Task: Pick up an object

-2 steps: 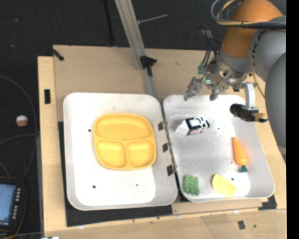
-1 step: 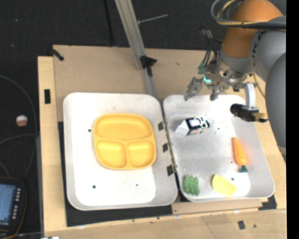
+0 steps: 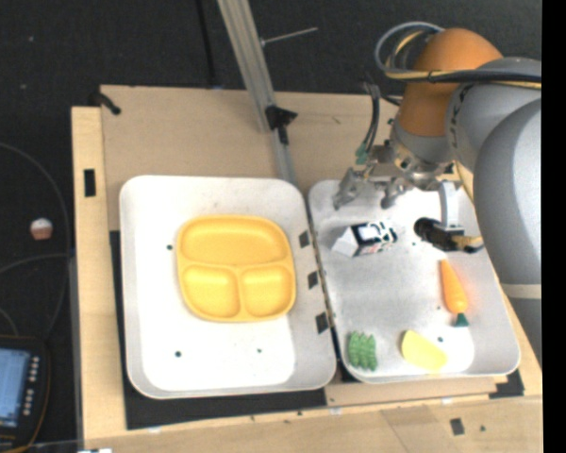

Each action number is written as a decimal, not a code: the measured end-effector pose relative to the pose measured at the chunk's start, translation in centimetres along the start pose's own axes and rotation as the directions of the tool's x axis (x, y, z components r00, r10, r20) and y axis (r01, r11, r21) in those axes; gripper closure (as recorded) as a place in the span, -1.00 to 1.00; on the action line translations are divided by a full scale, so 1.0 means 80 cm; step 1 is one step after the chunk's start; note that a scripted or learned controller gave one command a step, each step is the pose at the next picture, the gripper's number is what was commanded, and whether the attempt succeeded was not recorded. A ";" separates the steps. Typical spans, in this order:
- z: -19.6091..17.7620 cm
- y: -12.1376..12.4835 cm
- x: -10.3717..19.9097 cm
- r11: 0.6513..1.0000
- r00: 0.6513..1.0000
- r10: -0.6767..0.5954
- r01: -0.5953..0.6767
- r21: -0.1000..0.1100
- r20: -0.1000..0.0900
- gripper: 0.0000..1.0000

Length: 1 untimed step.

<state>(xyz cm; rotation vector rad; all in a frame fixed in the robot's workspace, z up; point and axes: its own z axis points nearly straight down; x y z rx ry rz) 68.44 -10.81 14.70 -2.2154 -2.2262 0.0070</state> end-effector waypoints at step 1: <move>0.061 0.000 -0.002 1.000 1.000 0.000 0.000 -0.001 0.001 -1.00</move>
